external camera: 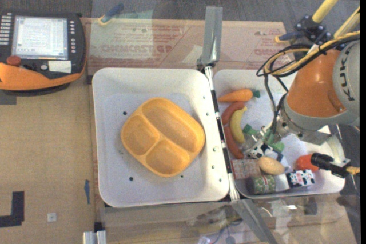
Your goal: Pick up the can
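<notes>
The can (263, 184), small with a green and red label, lies on its side near the front edge of the right bin (334, 184). My gripper (264, 143) reaches down into the middle of that bin, a little behind the can and apart from it, with a tan potato-shaped item (271, 166) between them. The gripper tip hangs over small black, white and green pieces (260, 150). The arm's grey and orange wrist (317, 94) covers the bin's back right part.
The right bin also holds a carrot (235, 95), a banana (237, 124), a long red piece (229, 137), a pink box (243, 168), a cow-patterned carton (300, 178) and a red item (311, 161). An orange divided plate (163, 135) lies in the left bin (108, 123).
</notes>
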